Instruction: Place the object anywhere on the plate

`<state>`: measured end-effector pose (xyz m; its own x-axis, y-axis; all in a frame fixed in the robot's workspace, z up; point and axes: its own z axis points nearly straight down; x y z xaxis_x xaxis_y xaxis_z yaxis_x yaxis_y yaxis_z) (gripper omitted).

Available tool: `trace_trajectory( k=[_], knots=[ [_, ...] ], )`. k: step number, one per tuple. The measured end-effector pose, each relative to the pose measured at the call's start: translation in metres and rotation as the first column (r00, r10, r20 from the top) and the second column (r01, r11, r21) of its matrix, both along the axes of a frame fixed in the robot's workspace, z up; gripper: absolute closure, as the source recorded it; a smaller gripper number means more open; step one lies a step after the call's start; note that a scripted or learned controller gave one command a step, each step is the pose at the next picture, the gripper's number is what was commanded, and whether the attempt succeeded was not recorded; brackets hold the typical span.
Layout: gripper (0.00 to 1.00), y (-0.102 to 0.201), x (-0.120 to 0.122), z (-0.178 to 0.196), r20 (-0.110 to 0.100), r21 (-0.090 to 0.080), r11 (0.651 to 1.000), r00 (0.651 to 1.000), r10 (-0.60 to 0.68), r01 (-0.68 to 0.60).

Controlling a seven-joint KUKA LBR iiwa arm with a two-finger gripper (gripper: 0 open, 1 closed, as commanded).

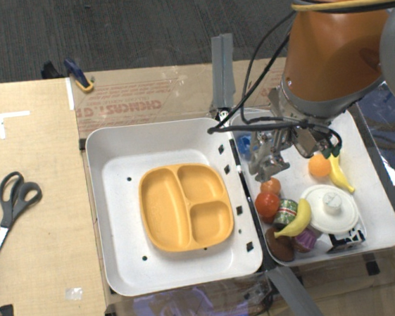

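Arm: we see the grey arm with its orange band [336, 39] reaching in from the right, over the right bin [379, 228].
Gripper: the gripper [267, 161] hangs low at the left part of the right bin, just above the heap of toys. We cannot tell from this slant how it is set.
Objects: a red tomato [267, 204] lies right below the gripper, near it; we cannot tell if they touch. Beside the tomato sit a small can [286, 212] and a yellow banana [297, 220]. An orange [319, 166] and a second banana [340, 174] lie to the gripper's right. A white lidded pot [331, 209] sits near the front.
Plate: the yellow divided plate [186, 206] lies in the middle of the left bin [112, 220], across the bin walls from the gripper.
Bench: scissors [9, 210] lie far left.
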<state>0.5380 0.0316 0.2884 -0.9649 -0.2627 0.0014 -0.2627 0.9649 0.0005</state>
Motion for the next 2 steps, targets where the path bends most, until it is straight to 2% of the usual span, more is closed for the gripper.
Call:
trace_trajectory(
  k=[1,2],
  knots=[
    [0.00,0.0001,0.0000,0.0000,0.000,0.000,1.000,1.000,0.000,0.000],
    [1.00,0.0000,0.0024,0.0069,0.000,0.000,1.000,1.000,-0.001,0.001]
  ],
)
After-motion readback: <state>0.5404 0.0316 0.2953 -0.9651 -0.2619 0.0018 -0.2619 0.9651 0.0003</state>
